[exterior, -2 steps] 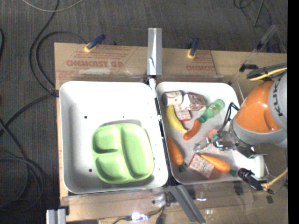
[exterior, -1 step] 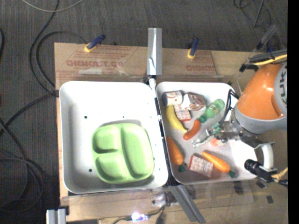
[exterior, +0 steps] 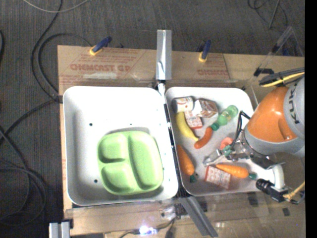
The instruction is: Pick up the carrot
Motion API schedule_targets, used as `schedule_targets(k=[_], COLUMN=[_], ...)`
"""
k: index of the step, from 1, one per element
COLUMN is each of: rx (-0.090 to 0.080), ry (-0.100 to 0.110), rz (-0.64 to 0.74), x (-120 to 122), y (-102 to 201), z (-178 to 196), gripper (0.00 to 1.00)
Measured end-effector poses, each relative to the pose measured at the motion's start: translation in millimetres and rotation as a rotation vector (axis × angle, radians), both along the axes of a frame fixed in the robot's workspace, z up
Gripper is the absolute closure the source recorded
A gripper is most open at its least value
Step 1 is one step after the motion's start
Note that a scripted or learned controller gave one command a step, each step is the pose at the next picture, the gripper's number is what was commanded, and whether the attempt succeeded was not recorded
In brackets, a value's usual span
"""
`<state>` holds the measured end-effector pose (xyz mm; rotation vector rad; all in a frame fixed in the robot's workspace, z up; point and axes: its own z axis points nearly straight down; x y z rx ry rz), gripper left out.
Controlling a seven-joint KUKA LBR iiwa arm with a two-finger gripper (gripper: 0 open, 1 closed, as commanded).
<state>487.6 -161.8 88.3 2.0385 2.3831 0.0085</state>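
Low over the right bin (exterior: 247,97), the fingers (exterior: 214,157) look parted and hold nothing. Just beside them lies the carrot (exterior: 232,170), against a small carton (exterior: 218,177). Approach step, seemingly; next, straddle the carrot and close.

Two white bins (exterior: 74,148) on my counter. One green tray (exterior: 130,162), in the left bin. In the right bin: two carrots (exterior: 233,170), one banana (exterior: 184,126), one green bottle (exterior: 227,115), one red sausage (exterior: 203,138), some small packets, count unclear.
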Motion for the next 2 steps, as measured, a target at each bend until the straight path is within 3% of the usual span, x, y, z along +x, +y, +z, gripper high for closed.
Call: schedule_targets(k=[1, 2], rx=[-0.003, -0.003], ry=[-0.004, -0.004], rz=[0.000, 0.000], x=[2.3, 2.1], y=[-1.1, -1.1], z=[7.9, 7.7], gripper=[1.00, 0.00])
